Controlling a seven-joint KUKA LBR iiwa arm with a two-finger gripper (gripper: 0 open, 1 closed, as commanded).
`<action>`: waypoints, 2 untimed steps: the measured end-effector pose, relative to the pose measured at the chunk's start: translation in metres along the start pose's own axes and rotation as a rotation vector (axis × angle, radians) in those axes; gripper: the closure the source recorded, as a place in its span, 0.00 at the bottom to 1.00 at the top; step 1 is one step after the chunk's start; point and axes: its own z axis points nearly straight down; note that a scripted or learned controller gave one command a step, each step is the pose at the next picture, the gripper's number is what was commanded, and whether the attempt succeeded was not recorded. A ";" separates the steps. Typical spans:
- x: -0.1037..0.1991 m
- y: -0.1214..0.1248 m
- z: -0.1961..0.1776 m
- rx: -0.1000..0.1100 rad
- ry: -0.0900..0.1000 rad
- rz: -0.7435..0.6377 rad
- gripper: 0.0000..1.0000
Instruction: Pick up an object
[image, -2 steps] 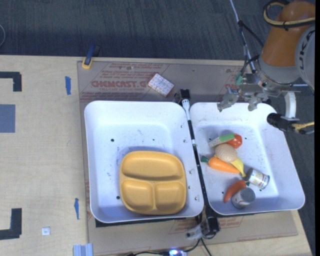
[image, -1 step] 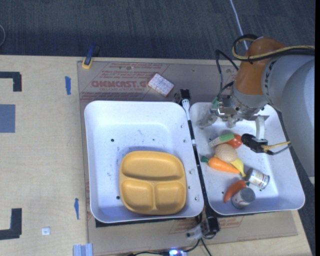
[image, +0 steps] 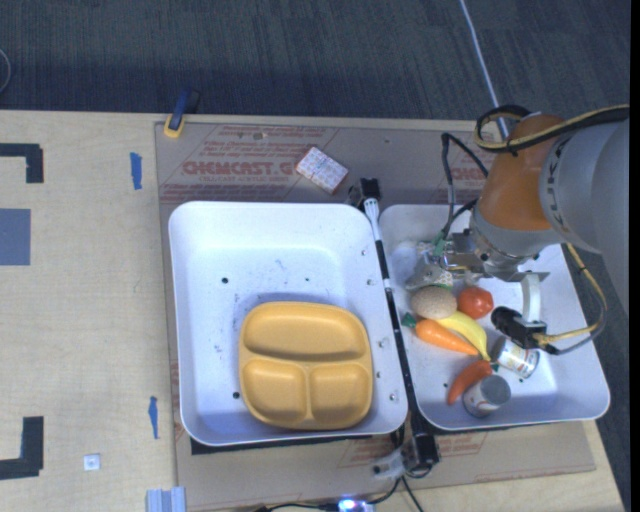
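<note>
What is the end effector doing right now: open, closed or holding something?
End effector: low in the right bin, above the toy food; open or closed cannot be told, and nothing is seen gripped.

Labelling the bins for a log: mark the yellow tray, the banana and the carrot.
yellow tray (image: 305, 362), camera view, on the divider between its compartments.
banana (image: 466, 331), camera view, mid-length of its yellow body.
carrot (image: 445, 338), camera view, middle of its orange body.

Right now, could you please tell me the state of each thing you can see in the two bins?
Yellow tray: lying flat in the left bin, compartments up.
Carrot: lying flat in the right bin.
Banana: lying beside the carrot.
Tomato: resting loose.
Potato: resting loose.
Can: lying near the front wall.
Gripper: low over the right bin, nothing visibly held.
</note>
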 end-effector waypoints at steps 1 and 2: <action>0.000 0.001 -0.011 -0.005 -0.001 0.001 1.00; 0.078 -0.044 -0.099 0.000 0.000 -0.002 1.00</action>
